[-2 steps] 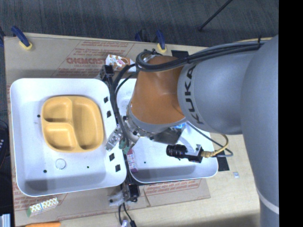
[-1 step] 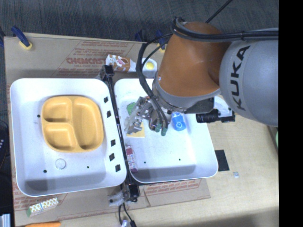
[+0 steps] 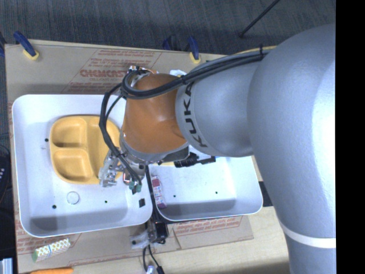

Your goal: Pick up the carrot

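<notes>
The step in hand looks like the approach, and doing it well starts with aiming at the right thing. The hand (image 3: 117, 176) hangs low over the left bin (image 3: 23, 153), just beside the lower right corner of the yellow divided tray (image 3: 71, 147). Its metal parts are tangled with wires and seen from above, so I cannot tell whether it is spread or pressed together, and nothing orange shows in it. The likeliest carrot (image 3: 54, 270) is a thin orange sliver at the very bottom edge of the view. It lies outside both bins, on the worktop just below a small patterned packet (image 3: 51, 248) that rests on the cardboard sheet (image 3: 114, 59). It is cut off by the frame, so this reading is a guess. If it is right, the carrot lies well apart from the hand, down and to the left across the bin's near wall. A good try would lift clear of that wall first. It would then come down with the hand turned across the carrot's narrow width rather than along its length, and close near the middle so it does not swing. A slim dark red item (image 3: 155, 190) sits at the near left edge of the right bin (image 3: 228, 193) and is best left alone.
</notes>
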